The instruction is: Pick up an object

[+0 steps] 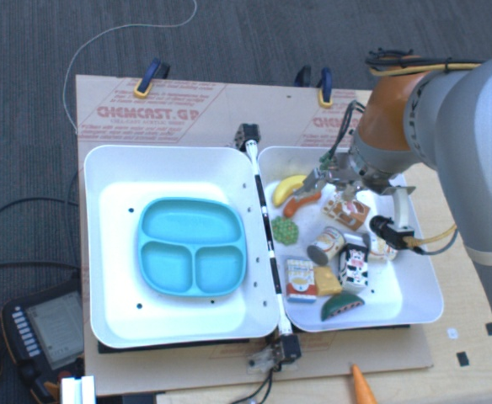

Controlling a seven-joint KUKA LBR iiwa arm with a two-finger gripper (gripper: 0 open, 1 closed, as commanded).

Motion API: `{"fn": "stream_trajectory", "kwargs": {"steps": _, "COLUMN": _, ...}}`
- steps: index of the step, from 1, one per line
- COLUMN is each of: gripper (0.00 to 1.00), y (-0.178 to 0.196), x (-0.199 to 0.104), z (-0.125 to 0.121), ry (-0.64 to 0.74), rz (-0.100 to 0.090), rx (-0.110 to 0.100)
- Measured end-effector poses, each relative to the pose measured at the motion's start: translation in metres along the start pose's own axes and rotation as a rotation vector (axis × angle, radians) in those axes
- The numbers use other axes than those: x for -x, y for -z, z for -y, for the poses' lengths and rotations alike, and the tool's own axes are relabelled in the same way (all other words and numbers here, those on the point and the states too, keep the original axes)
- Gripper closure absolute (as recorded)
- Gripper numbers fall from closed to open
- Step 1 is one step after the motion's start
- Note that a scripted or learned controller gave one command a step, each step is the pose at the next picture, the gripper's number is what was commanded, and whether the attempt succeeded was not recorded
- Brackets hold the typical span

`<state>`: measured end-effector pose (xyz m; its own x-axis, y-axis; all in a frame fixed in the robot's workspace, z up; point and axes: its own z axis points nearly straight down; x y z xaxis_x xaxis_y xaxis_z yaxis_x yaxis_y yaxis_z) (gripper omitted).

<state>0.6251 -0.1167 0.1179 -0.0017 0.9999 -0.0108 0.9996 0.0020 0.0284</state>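
My gripper (pixel 324 175) hangs low over the back left part of the right bin (pixel 414 305), at the end of the grey arm with the orange band (pixel 389 108). Just left of and below it lie a yellow banana (pixel 289 188) and an orange carrot (pixel 303 201). A waffle-like piece (pixel 347 211) sits just to its right. Further forward in the same bin are a green broccoli (pixel 285 231), a small can (pixel 323 246), a cow-patterned carton (pixel 355 268), a small box (pixel 301 278) and a watermelon slice (pixel 341 305).
The left bin (pixel 103 310) holds a blue divided plate (pixel 193 247). A black divider bar (pixel 263 225) runs between the bins. Clamps (pixel 149 77) sit on the board's back edge. An orange carrot tip (pixel 361 385) lies on the board in front.
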Motion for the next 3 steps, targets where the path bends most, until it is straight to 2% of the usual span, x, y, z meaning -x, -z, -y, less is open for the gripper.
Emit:
{"fn": "stream_trajectory", "kwargs": {"steps": 1, "gripper": 1.0, "y": 0.01, "x": 0.001, "z": 0.0, "ry": -0.001, "rz": 0.002, "rx": -0.002}}
{"fn": "stream_trajectory", "kwargs": {"steps": 2, "gripper": 0.0, "y": 0.009, "x": 0.001, "z": 0.0, "ry": 0.0, "rz": 0.001, "rx": -0.002}}
{"fn": "stream_trajectory", "kwargs": {"steps": 3, "gripper": 0.0, "y": -0.029, "x": 0.01, "z": 0.025, "ry": -0.001, "rz": -0.009, "rx": -0.023}}
